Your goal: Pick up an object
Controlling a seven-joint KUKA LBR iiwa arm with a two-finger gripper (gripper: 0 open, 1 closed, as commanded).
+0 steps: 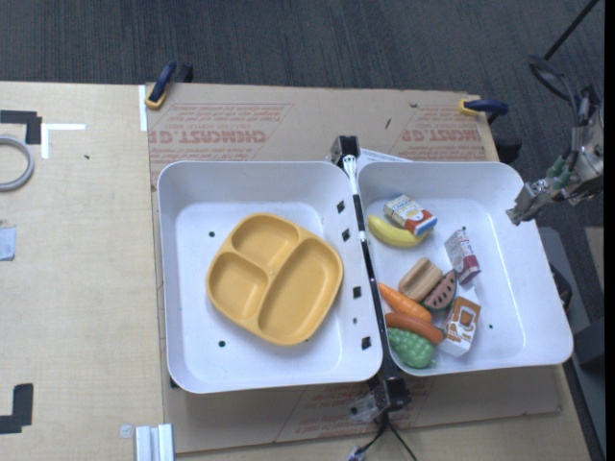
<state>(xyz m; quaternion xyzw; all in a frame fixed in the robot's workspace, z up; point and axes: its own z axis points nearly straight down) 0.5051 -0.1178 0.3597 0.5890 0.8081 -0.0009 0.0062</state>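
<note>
You have the gripper [524,209] sitting at the right bin's [509,349] right rim, near its far corner, and it carries nothing. Whether it is spread or closed you cannot tell at this size, so do not assume either.

Everything you could pick lies to the gripper's left, toward the divider between the two bins. Nearest the far edge of that bin is a small white and orange carton [408,214] resting against a yellow toy banana [394,232], whose long axis runs roughly across the bin. Toward the bin's middle a narrow white and red packet [463,255] lies closest to the gripper, its long axis running from far to near edge; it looks the easiest reach, and a grasp across its short side would suit. Further on, a tan bread slice [419,278], a watermelon wedge [442,291], an orange carrot [404,304], a green vegetable [413,350] and a second white and orange carton [461,325] crowd together, touching, so fingers would have little room there.

The left bin [183,257] holds a yellow divided plastic plate [275,278]. The bins sit on brown cardboard [317,123] clamped over a pale wooden bench [77,257].
</note>
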